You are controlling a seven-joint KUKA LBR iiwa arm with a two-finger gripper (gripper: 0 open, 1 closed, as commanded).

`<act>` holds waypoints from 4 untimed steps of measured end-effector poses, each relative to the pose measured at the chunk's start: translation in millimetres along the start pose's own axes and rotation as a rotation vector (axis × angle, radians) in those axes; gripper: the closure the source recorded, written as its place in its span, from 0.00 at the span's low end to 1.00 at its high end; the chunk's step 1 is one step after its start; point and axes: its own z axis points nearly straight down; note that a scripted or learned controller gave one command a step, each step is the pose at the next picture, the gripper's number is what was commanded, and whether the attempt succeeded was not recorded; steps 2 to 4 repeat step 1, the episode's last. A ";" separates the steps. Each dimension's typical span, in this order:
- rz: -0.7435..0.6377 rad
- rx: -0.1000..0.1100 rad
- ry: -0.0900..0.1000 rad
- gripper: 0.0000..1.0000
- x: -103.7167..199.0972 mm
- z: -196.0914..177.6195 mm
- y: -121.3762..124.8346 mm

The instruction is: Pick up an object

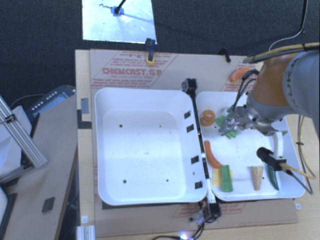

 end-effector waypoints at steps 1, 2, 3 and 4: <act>-0.004 0.001 0.002 1.00 57.8 -49.0 26.8; -0.004 0.001 0.002 1.00 57.8 -49.0 26.8; -0.004 0.001 0.002 1.00 57.8 -49.0 26.8; -0.004 0.001 0.002 1.00 57.8 -49.0 26.8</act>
